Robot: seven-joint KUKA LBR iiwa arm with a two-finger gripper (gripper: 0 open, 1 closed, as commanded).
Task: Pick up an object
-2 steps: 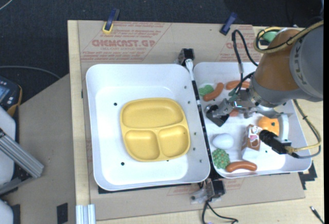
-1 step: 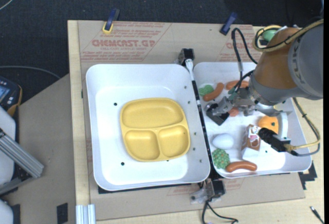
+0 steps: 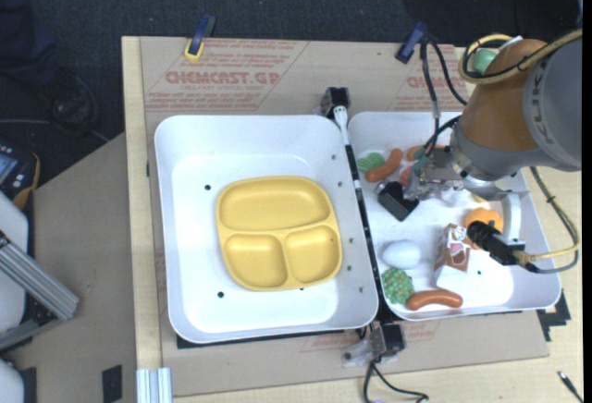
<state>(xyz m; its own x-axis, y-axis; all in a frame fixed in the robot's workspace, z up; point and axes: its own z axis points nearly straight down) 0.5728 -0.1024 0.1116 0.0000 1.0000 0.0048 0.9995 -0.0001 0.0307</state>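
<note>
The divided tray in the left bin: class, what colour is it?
Yellow. The tray shows plainly in the camera view, in the left bin.

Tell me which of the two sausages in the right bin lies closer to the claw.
The upper sausage, beside the green piece at the bin's top-left, is closer to the claw. The other sausage lies at the bin's bottom edge, below the white egg.

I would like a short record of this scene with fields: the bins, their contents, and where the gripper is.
left bin: holds a yellow divided tray
right bin: holds a white egg, two sausages, a green broccoli piece and other small items
arm: reaches over the right bin
gripper: low at the right bin's upper left part
</note>
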